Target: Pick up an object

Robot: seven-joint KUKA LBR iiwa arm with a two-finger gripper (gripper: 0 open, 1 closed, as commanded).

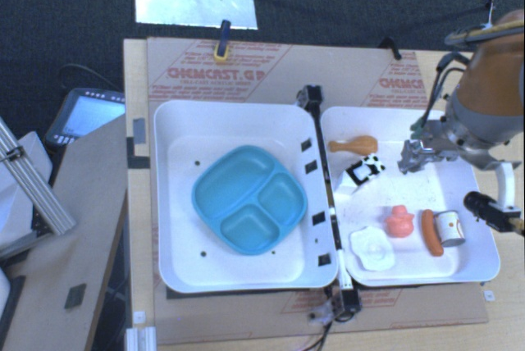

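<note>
Counted one fried egg toy (372, 248), duck (399, 221), sausage (431, 232), can (449, 227), drumstick (353, 146); gripper (412, 156) at two o'clock, grasp indeterminable.

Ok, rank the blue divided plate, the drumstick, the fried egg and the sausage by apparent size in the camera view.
1. blue divided plate, largest by far
2. fried egg
3. drumstick and sausage: similar length, the drumstick's thick end slightly bulkier; too close to rank.

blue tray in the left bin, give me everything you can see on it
The blue tray is a light-blue, rounded-square divided plate, plastic by its look, with three compartments: one large and two smaller. It lies flat, right side up and turned at an angle, near the middle of the left bin. Nothing sits in it, and nothing but the bin floor touches it.
</note>
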